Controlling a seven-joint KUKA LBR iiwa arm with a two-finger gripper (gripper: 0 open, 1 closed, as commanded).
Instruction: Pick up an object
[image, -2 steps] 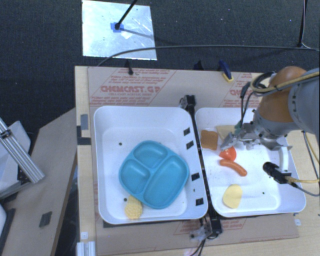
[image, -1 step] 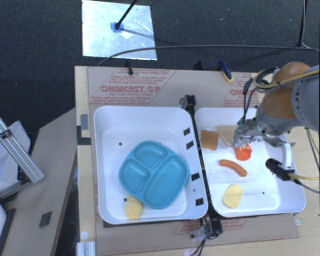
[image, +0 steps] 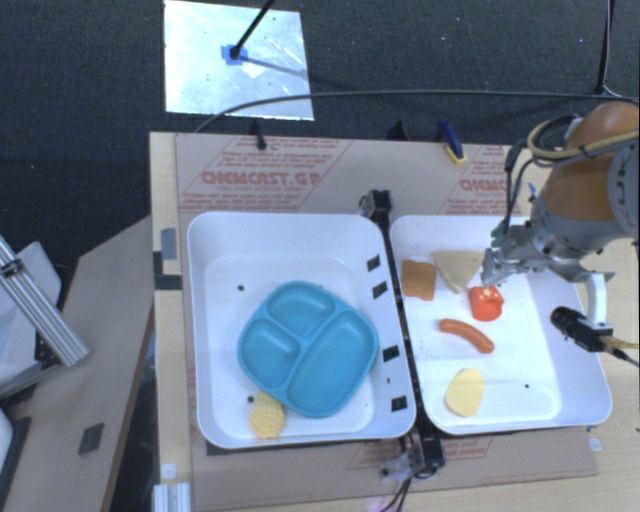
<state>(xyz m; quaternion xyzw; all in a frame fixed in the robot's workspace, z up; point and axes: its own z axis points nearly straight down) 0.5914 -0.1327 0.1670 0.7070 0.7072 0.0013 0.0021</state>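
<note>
Two white bins are seen side by side on the table (image: 170, 330). Left bin (image: 215, 250): blue divided plate (image: 307, 347), yellow corn piece (image: 266, 417) touching its lower-left edge. Right bin (image: 580, 390): brown toast (image: 418, 280), pale wedge (image: 456, 268), sausage (image: 466, 335), yellow oval piece (image: 464, 392). Gripper (image: 490, 283) is positioned directly above a red-orange object (image: 486, 304); contact can't be judged.

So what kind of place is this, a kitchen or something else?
Most likely a robotics lab bench, not a kitchen: a robot arm reaches over two white bins, the food looks like plastic toys, and cables and clamps line the board.
</note>
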